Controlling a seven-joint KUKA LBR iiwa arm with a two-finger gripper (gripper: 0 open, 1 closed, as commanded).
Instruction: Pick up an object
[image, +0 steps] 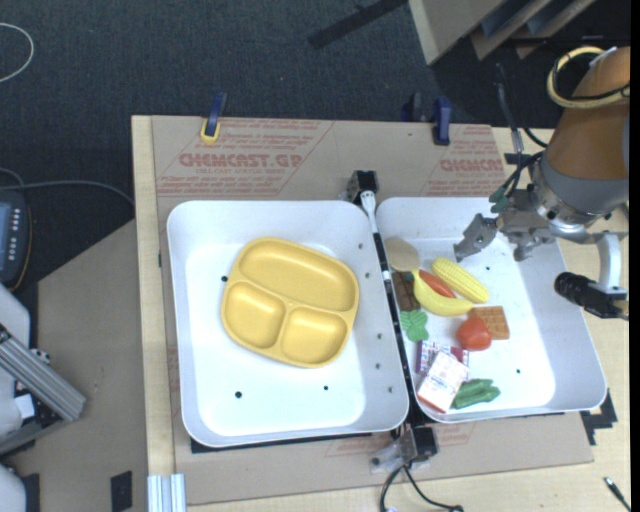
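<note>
While the gripper (503, 233) hangs over the far part of the right bin (560, 385), I see its jaws spread open with nothing between them. The toy food sits bunched along that bin's left wall: a corn cob (460, 280) lying on a banana (440, 298), a tomato (475, 336) touching a waffle-like square (491, 322), a small carton (442, 380) and a green pepper (474, 393) near the front edge. The left bin (200, 300) carries a yellow divided plate (290, 301). My worry is the crowding: I judge that a descent onto the corn could catch the banana too, or the rounded cob could roll out as the jaws pinch. Pieces near the wall risk a finger striking the rim.
</note>
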